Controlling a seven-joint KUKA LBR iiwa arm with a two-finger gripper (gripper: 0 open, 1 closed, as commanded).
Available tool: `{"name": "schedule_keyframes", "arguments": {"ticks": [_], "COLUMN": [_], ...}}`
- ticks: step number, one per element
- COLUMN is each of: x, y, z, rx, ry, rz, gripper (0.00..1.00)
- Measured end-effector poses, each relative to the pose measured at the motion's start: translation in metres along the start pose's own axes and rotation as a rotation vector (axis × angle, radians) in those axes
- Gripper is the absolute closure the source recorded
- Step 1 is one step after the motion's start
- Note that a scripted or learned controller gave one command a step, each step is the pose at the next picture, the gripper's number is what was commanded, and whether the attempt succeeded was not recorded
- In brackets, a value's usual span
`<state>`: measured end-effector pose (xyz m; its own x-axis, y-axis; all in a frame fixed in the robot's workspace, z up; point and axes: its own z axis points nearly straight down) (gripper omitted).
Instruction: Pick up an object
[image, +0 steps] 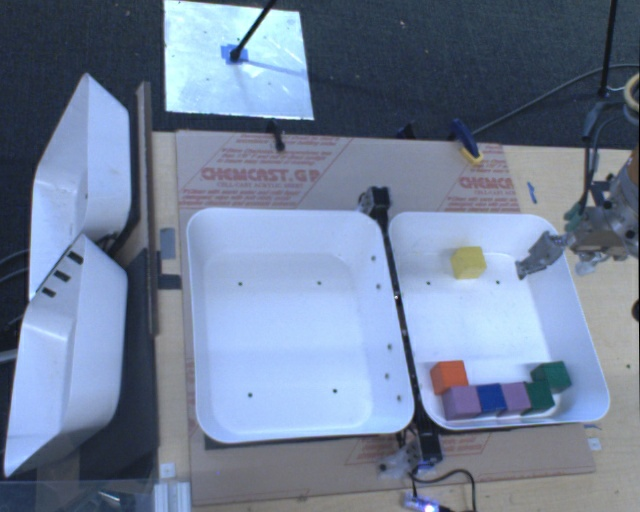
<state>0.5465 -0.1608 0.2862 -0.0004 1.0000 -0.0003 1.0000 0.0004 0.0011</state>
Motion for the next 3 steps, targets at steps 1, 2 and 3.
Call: {"name": "schedule_keyframes", "arguments": {"ticks": [1,2,3], "x": [0.010,-0.004,0.036], "y": [0.076,0.119,0.127], "z": [0.054,0.153,0.202], "rx": [0.002,0.008,0.004], "ry": [0.000,0.002,0.001], "rz": [-0.003,0.000,-0.003], "gripper": [0.00,0.00,0.00]}}
